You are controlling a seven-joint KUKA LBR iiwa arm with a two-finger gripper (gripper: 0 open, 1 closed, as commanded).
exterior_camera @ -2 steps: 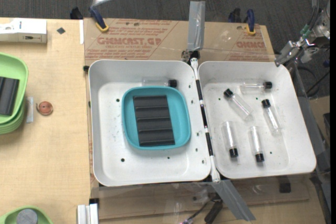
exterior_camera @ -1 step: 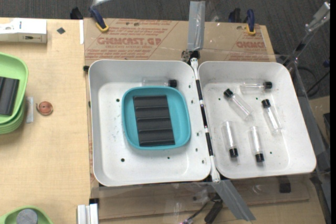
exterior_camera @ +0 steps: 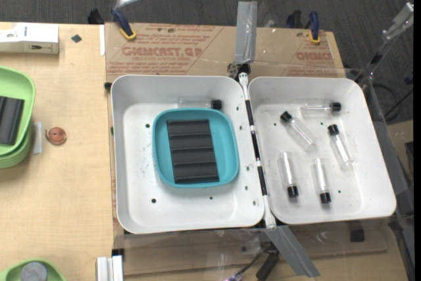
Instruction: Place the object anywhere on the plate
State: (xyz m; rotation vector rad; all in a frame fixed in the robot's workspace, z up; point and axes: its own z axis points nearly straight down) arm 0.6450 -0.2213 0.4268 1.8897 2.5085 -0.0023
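Note:
A teal square plate (exterior_camera: 161, 148) lies in the left white bin (exterior_camera: 131, 201) and bears a black ribbed insert (exterior_camera: 191, 151). One clear tube with a black cap (exterior_camera: 197, 104) lies just behind the plate, against the bin's far wall. Several more clear tubes with black caps lie scattered in the right white bin (exterior_camera: 368, 194): one at the far side (exterior_camera: 320, 109), one slanted (exterior_camera: 297, 130), one at the right (exterior_camera: 339, 145), and two near the front (exterior_camera: 287, 176) (exterior_camera: 321, 182).
A brown cardboard sheet (exterior_camera: 164, 46) lies behind the bins, held by clamps. On the wooden bench at left are a green tray (exterior_camera: 16, 118), a white box (exterior_camera: 27, 39) and a small round orange piece (exterior_camera: 56, 135).

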